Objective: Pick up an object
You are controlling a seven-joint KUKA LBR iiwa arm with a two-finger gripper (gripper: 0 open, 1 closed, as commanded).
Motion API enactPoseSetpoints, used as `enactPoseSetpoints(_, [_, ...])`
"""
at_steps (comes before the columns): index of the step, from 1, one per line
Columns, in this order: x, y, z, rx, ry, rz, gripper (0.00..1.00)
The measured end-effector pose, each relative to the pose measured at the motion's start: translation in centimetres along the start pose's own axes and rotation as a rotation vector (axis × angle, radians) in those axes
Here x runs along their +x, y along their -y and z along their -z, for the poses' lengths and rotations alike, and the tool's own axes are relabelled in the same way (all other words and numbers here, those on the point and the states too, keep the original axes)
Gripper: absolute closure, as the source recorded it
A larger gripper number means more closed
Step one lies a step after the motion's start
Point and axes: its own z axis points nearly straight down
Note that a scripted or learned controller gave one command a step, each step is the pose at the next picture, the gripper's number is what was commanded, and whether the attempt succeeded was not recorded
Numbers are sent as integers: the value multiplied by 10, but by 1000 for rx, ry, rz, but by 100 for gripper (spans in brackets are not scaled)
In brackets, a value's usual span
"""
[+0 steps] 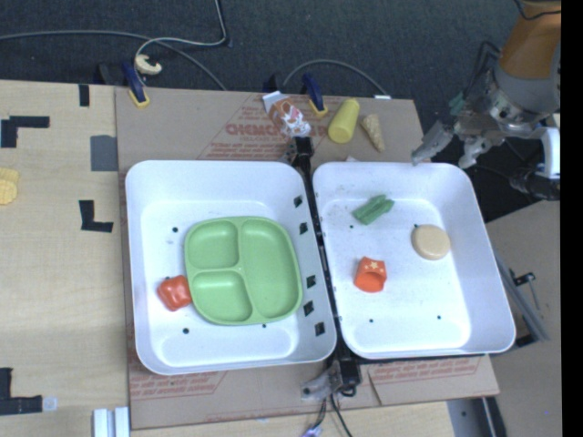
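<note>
The right bin (474,326) holds three things: a green pod-shaped piece (373,209) near its back, a round beige item (430,241) to the right, and a small orange object (370,275) near the middle. My gripper (448,150) hangs above the right bin's back right corner, its two fingers spread open with nothing between them. In the left bin (150,335) lies a green divided plate (242,269), with a small orange-red item (174,291) just left of it.
Behind the bins, on the cardboard, lie a yellow cylinder (343,120), a tan cone (373,131) and a small wrapped item (289,115). Blue clamps (137,85) hold the cardboard's back edge. Cables run across the dark floor beyond.
</note>
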Motion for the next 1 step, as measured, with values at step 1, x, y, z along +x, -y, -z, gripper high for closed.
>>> enactPoseSetpoints(1, [57, 9, -167, 0, -1, 1, 0])
